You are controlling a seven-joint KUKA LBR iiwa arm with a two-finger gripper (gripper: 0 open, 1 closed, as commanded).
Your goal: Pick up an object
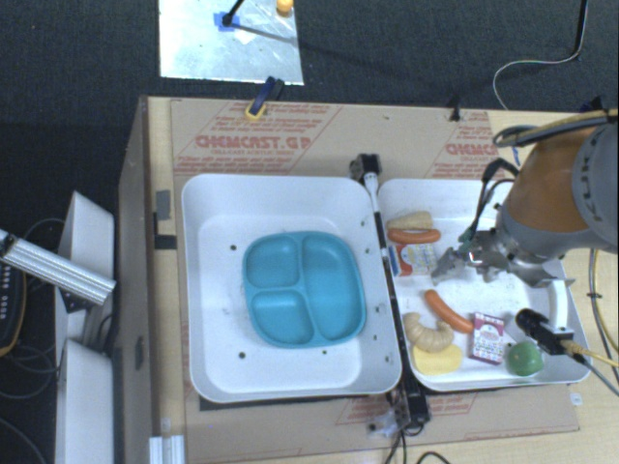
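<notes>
On the desk [290, 133] the left bin [208, 288] holds a blue divided plate [302, 288]. The gripper [462, 257] hangs over the right bin [566, 370]; its fingers look spread, holding nothing. At its six o'clock lies a sausage [448, 310]. The crowded food nearby may make a grasp slip.

The bench top [290, 133], a brown protective-paper sheet under the bins, carries repeated red print. The clearest instance reads "CHEMCAST GP", above the left bin; a partial repeat of the same red lettering shows at upper right [479, 148]. The small red packet [488, 336] in the right bin has print too small to read.
</notes>
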